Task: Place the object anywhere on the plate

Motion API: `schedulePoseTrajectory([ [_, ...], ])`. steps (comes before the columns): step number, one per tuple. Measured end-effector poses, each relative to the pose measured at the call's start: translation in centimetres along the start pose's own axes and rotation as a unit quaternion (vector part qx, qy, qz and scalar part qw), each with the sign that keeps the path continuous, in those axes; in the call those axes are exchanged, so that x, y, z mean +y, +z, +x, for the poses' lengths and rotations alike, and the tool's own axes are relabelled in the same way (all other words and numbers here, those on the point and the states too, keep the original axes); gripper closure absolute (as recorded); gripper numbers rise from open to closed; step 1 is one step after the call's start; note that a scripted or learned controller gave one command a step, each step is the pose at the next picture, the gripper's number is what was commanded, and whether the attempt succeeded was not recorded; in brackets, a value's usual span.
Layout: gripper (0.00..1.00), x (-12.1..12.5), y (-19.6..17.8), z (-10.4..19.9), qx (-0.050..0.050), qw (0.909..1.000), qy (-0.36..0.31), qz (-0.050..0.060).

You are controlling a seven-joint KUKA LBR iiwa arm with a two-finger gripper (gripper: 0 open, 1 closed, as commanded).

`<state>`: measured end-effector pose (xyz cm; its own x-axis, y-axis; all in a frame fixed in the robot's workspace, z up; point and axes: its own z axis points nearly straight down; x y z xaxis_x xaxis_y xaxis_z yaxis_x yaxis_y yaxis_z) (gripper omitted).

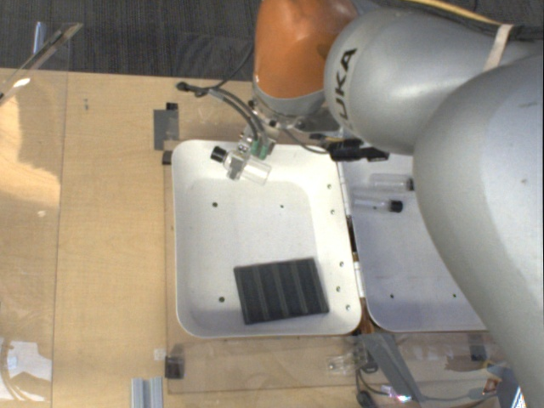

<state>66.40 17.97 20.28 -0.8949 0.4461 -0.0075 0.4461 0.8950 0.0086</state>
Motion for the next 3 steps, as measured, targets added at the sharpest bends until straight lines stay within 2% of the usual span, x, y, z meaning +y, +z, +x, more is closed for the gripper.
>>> schedulePoseTrajectory([
  [1,1.0,4.3,4.7,4.1,0.002,0.9981,0.061,0.002],
  [2,1.0,2.3,11.2,6.0,-0.003,0.9973,-0.073,0.003],
  [3,1.0,0.0,2.7,0.5,-0.001,0.9687,-0.248,0.0],
])
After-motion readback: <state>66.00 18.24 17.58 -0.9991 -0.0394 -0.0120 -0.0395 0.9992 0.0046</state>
